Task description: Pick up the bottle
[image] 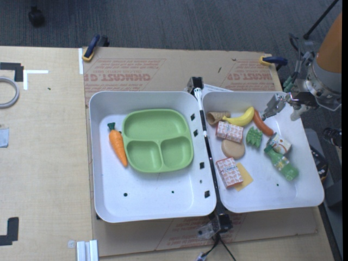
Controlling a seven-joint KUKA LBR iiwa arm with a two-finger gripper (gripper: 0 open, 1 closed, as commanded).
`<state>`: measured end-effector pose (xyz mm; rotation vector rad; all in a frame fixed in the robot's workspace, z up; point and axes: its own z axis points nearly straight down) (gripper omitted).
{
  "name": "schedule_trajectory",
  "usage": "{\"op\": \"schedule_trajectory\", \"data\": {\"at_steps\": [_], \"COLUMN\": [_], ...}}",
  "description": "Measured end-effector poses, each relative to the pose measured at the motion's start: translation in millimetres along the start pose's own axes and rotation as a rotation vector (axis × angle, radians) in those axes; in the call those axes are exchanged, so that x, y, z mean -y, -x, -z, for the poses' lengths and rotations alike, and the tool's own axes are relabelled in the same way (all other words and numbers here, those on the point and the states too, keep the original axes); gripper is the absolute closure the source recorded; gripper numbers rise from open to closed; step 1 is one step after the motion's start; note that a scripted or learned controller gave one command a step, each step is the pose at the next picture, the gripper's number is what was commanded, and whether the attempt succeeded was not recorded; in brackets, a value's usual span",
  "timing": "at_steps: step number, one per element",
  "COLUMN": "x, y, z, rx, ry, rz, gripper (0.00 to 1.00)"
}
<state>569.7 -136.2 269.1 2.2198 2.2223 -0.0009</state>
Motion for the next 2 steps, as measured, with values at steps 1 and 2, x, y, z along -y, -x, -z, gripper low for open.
{"op": "schedule_trajectory", "data": {"at_steps": [1,2], "x": [82.2,81.0], "y": [13.0,13.5], "z": [-97.2,-87.5], "rx": [-0.001,0.000], "ry": [-0.001,0.001], "rz": [-0.026,-0.029], "gripper": [0.00,1.00]}}
